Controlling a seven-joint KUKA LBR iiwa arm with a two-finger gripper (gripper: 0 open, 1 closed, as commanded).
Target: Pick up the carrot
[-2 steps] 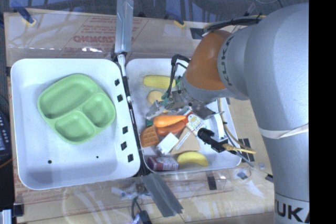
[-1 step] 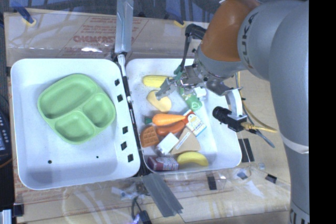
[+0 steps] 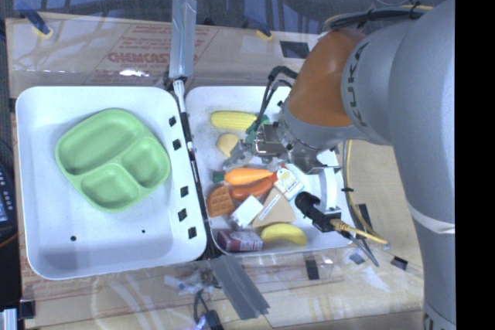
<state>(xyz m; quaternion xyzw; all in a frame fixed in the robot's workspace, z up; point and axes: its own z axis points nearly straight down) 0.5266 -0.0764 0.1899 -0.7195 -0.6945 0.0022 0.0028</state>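
One carrot (image 3: 249,177) lies mid right bin (image 3: 203,100); gripper (image 3: 267,141) above it, opening unclear, should descend centred on it.

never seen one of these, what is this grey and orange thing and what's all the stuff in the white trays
The grey and orange thing is a robot arm, seen from one camera fixed above the bench and looking down at a slant. It reaches in from the right, and its hand hangs over the right bin. That bin holds toy food: a carrot, a corn cob, a banana, a waffle and some small packets. The left bin holds a green divided plate. The hand sits just above the carrot, but I cannot tell whether it grips anything.
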